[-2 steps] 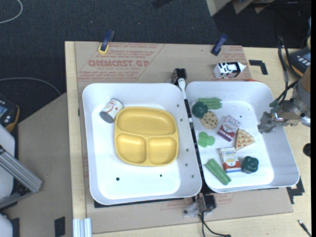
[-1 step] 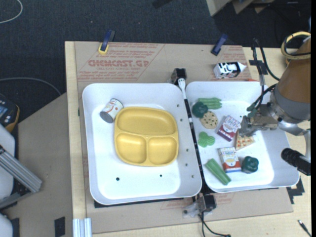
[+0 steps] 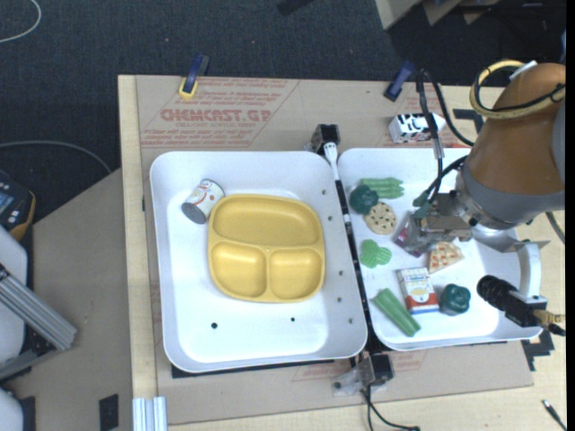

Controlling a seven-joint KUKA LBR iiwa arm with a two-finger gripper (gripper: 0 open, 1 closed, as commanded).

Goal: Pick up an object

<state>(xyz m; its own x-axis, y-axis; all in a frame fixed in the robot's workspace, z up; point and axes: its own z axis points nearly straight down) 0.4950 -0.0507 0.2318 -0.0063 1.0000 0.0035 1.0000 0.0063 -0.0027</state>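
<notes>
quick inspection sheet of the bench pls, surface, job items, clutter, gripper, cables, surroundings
surface: cardboard-topped bench bearing a left bin and a right bin side by side.
job's things: in the right bin, a cookie, pizza slice, small carton, green stick, dark green toy and other green toys.
clutter: yellow divided tray and a tipped cup in the left bin.
grippers: gripper low over the right bin; finger state unclear.
cables: black cable running to the arm; another at the front edge.
surroundings: dark carpet.
</notes>
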